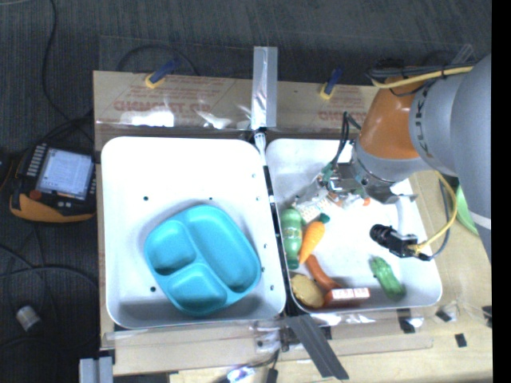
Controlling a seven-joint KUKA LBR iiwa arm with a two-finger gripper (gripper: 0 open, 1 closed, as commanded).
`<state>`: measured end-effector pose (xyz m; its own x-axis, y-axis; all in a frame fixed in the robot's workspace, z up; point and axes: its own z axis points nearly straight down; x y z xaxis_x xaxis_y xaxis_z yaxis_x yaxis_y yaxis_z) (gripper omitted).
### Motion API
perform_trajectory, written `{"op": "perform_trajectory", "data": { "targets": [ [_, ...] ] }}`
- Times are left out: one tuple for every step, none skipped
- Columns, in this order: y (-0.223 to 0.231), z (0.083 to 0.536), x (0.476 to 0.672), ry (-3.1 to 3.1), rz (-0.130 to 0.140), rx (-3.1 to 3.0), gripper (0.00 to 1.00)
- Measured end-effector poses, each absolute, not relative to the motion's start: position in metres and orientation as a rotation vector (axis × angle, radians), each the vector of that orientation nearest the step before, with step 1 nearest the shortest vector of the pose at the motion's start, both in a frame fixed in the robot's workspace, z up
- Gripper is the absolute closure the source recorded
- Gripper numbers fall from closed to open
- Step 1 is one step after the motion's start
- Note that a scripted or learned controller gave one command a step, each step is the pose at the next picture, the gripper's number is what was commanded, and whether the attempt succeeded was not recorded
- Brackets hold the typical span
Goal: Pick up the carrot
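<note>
carrot [313, 234]: you saw it lying in the right bin [415, 214], wedged by a green bottle [291, 230].
gripper [331, 190]: it hung just above the carrot, grip state unreadable.

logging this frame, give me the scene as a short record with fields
carrot: right bin, near its left wall, tilted, leafy end up
gripper: above the carrot's leafy end, apart from it
beside carrot: green bottle on its left
below carrot: sausage, potato
left bin: blue tray
task state: carrot not yet picked up
</note>
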<state>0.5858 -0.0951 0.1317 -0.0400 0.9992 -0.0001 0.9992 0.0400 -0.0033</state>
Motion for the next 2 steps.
{"op": "perform_trajectory", "data": {
  "targets": [
    [-0.107,0.091,0.546,-2.181,-0.008,-2.285,0.0],
    [-0.086,0.183,0.571,-2.169,0.004,-2.271,0.0]
  ]
}}
